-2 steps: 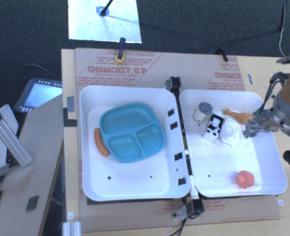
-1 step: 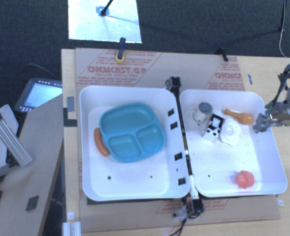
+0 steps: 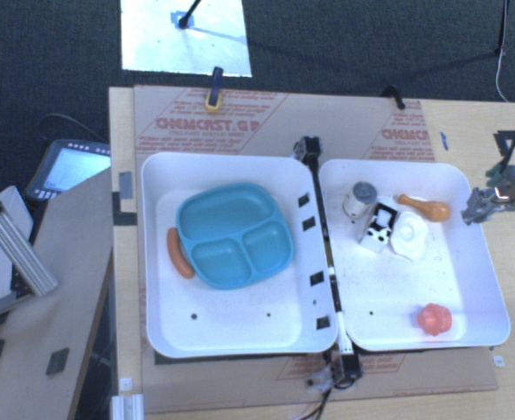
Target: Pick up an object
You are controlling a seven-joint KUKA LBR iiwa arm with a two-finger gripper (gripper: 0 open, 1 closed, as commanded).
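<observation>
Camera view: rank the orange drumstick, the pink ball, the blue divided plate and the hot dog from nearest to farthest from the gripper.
From the gripper at the right bin's right rim:
1. Orange drumstick, right bin, top.
2. Pink ball, right bin, lower corner.
3. Blue divided plate, left bin, centre.
4. Hot dog, left of the plate.

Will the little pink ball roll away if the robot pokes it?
Probably. The pink ball looks round and sits alone on the flat floor of the right bin, so a nudge could send it rolling. It looks small and likely light; the bin's wall should stop it.
</observation>
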